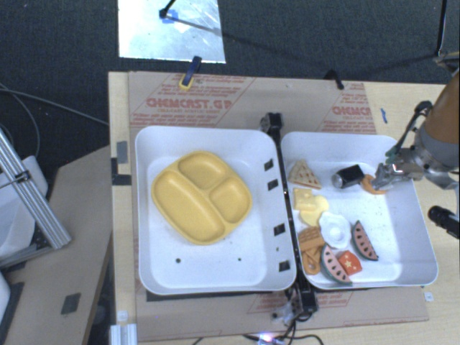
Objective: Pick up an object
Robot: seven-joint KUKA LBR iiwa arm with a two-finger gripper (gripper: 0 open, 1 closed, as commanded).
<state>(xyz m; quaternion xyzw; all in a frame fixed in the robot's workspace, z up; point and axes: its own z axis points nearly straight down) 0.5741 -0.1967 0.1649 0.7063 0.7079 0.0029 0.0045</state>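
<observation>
The right bin [413, 221] holds several toy foods. A black cylinder [349, 176] lies near its back. Beside that sits a small orange piece [371, 186], partly hidden by my gripper [386, 172], which hangs low right over its right side. Nothing is visibly held. Further items are a triangular pizza slice [304, 172], a yellow cheese piece [310, 201], a white fried egg [334, 228], a watermelon slice [364, 240], a second watermelon slice [330, 264], a red piece [349, 262] and a brown waffle [310, 244].
The left bin [154, 264] holds a yellow divided plate [202, 196]. A black divider [285, 207] with clips runs between the bins. The arm [440, 139] comes in over the right bin's far right corner. Cardboard [215, 103] lies under both bins.
</observation>
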